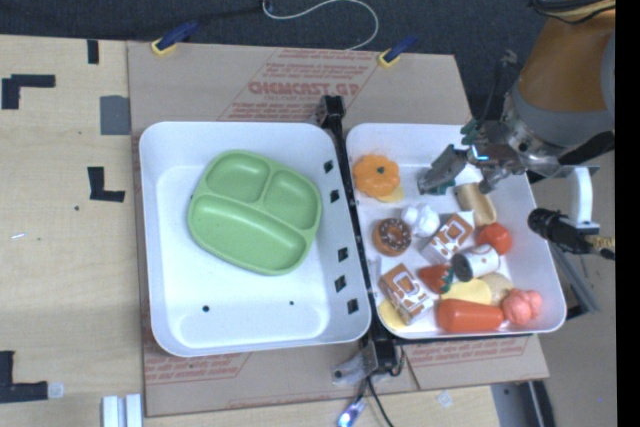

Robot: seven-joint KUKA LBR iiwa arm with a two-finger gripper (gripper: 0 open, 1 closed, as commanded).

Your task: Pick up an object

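Gripper [462, 170]: hovering over right bin [553, 265], fingers apart, gripping nothing
Clutter: toy food crowding below
Plates: one green plate [255, 210] sitting in left bin [165, 245]

You see the arm [570, 65] cut off by the right edge. The pincer [462, 171] covers part of the right bin's [548, 260] far rim, and the heaped toys [450, 265] overlap, too small to name individually.
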